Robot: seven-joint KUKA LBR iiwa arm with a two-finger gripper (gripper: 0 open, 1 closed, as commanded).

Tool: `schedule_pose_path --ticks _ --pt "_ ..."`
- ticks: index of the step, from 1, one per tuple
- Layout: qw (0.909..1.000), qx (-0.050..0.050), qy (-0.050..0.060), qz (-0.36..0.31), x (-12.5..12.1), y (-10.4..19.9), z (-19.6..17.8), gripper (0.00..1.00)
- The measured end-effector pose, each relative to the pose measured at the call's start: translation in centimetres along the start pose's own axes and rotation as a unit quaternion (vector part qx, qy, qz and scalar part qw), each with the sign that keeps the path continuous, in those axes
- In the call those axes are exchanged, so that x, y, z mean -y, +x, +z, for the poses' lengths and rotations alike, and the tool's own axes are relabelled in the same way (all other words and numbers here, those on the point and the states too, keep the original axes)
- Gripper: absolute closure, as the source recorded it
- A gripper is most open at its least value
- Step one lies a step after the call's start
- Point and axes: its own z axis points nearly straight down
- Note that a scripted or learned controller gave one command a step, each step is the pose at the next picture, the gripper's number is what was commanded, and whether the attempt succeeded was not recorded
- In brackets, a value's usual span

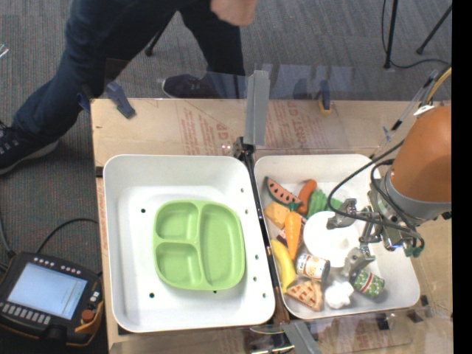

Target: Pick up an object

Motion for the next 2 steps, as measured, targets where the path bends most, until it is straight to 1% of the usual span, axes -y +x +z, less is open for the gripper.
schedule_pose_path --ticks 1,2 --pt "0.9971 0.007 0.002 -0.076 -1.6 -2.0 11.3 0.0" --pt "0.9995 0.006 0.004 0.032 -3.4 -2.0 11.3 0.0"
